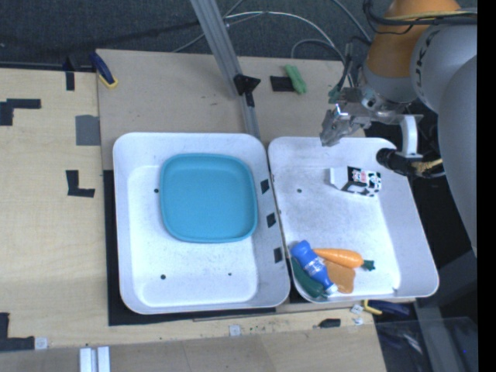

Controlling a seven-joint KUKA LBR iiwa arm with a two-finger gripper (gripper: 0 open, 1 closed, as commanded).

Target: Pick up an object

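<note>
Worktop (46, 208) carries two white bins. Left bin (139, 231) holds a teal plate (208, 198). Right bin (387, 231) holds a small black-and-white box (356, 180) near its far side, with a carrot (339, 257) and blue bottle (312, 265) touching at the near edge. Gripper (335, 130) hangs over the far rim, holding nothing; whether it is spread or closed I cannot tell.
</note>
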